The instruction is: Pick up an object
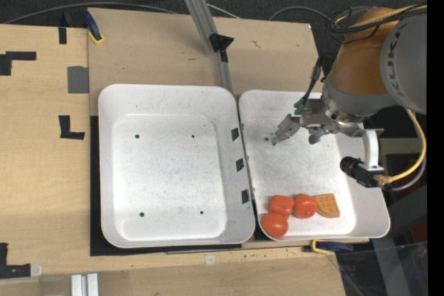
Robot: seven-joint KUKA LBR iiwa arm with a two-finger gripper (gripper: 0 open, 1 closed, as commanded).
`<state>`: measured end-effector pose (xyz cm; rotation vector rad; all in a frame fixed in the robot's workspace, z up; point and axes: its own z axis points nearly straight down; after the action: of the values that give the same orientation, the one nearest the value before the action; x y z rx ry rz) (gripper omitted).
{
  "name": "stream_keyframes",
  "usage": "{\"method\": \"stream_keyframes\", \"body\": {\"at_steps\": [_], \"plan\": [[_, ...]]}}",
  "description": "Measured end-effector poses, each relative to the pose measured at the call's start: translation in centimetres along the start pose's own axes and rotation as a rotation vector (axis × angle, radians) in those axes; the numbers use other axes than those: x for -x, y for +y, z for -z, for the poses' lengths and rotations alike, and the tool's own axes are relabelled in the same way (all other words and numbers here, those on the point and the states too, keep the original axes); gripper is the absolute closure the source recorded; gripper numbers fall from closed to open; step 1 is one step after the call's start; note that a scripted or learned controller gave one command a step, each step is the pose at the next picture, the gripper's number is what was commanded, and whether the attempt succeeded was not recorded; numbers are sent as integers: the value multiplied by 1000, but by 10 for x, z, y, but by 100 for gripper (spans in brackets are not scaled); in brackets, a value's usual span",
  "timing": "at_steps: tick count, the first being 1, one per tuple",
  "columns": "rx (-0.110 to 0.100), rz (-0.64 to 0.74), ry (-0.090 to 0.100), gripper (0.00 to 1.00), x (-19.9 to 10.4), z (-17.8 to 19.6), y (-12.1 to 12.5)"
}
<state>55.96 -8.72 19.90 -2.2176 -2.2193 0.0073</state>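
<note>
Camera view: hand (295,132) hangs over the upper middle of the right bin (258,114), fingers spread apart, nothing between them. Pickable things sit well below it by the right bin's near wall: three red tomato-like pieces (286,213) bunched together, touching each other, and an orange cracker-like piece (327,205) touching the rightmost one. Left bin (111,107) has no objects; the worktop (152,45) lies beyond both bins. Step in hand, as I judge it: line up over one target. Best bet is probably the cracker-like piece or the rightmost tomato, on the cluster's outer edge. Drop straight down with the fingers straddling it, clear of the bin wall. Risk: the round pieces roll or get pushed into each other.
</note>
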Motion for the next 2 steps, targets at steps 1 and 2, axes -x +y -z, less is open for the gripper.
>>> {"method": "stream_keyframes", "body": {"at_steps": [1, 2], "plan": [[-2, -1, 0, 0, 7, -61, 0], [5, 0, -2, 0, 7, -112, 1]]}}
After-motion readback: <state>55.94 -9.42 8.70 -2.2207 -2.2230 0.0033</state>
